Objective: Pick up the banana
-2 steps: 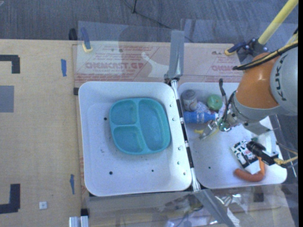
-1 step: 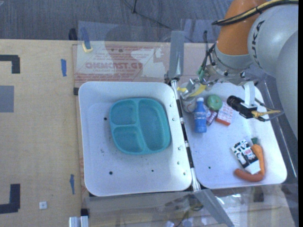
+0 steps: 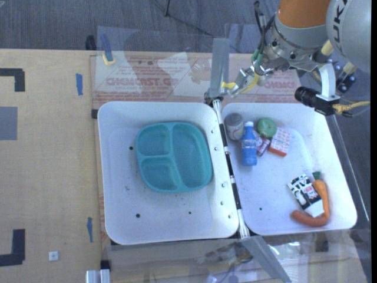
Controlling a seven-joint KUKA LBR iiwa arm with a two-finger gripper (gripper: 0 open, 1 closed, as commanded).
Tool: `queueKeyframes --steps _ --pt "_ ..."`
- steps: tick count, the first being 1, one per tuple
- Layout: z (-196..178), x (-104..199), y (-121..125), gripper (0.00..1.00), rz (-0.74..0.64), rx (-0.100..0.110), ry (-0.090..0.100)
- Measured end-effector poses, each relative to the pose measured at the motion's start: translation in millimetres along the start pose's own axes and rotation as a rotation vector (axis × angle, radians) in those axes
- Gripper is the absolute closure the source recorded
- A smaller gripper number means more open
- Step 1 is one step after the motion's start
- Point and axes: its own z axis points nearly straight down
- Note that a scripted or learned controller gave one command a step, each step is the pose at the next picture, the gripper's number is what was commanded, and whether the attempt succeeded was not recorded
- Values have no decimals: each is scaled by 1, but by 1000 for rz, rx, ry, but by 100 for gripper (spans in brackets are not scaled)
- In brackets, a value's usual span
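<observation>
Tool (image 3: 250,78) at 1 o'clock grips the banana (image 3: 246,85); lift straight up, you must clear the right bin (image 3: 339,158) rim.

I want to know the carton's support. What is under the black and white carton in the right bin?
The black and white carton lies partly on the curved orange carrot, which wraps its right and lower sides. What the carton covers cannot be seen.

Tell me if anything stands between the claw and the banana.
Nothing visible does. The yellow banana is right at the tip of the claw, over the back rim of the right bin. The blue bottle and grey can stand inside that bin, apart from it.
</observation>
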Motion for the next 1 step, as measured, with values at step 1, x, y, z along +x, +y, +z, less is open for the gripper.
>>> queueKeyframes --steps 1 --pt "10 58 25 100 155 3 2"
